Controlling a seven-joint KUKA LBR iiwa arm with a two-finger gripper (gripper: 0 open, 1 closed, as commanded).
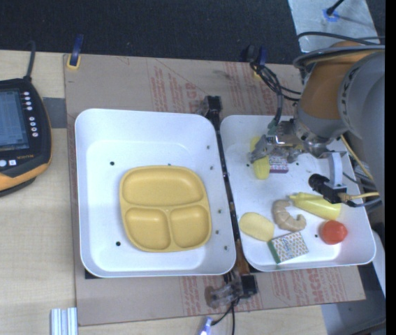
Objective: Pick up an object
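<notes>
My hand [271,151] hovers just above the lemon [261,167]; finger spread I cannot tell. I should centre, then descend straight.

- We look down from one fixed camera above the bench [23,257], tilted so the far edge lies at the top of the picture.
- We stand back far enough to take in both white bins whole: the left bin [93,187] and the right bin [355,253], side by side.
- At our left edge sits a handheld screen [5,135]; dark floor [149,12] runs along the top.
- The arm [344,93] comes in from our right, nearer the lens than the bins.
</notes>
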